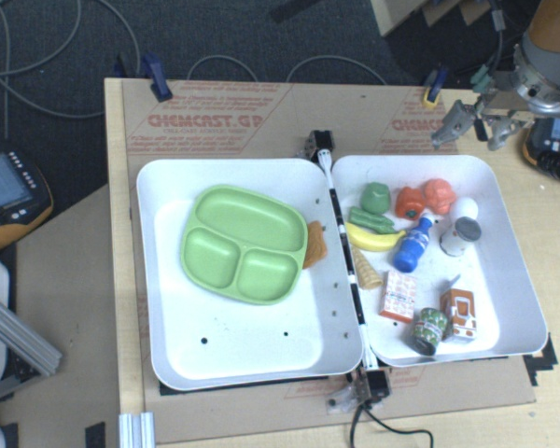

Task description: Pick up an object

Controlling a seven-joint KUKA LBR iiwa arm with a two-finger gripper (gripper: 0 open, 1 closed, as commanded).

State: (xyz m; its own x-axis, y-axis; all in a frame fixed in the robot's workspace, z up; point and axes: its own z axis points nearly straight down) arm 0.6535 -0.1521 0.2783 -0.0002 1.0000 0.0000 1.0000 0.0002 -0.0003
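My gripper point(473, 127) hangs above the bench just beyond the far edge of the right bin point(518, 278), open with nothing between its fingers. Below it in that bin lie a red-orange toy point(426, 198), a green cup point(375, 196), a green pod point(371, 220), a banana point(373, 240), a blue bottle point(412, 247) and a grey can point(461, 235). Nearer the front are a cone point(367, 271), a red-and-white packet point(399, 297), a green patterned can point(429, 330) and a small red box point(460, 312).
The left bin point(168, 334) holds a green divided plate point(243, 244) with an orange piece point(315, 244) at its right edge. Blue clamps point(155, 76) point(435, 86) grip the board's far edge. Cables lie on the floor behind.
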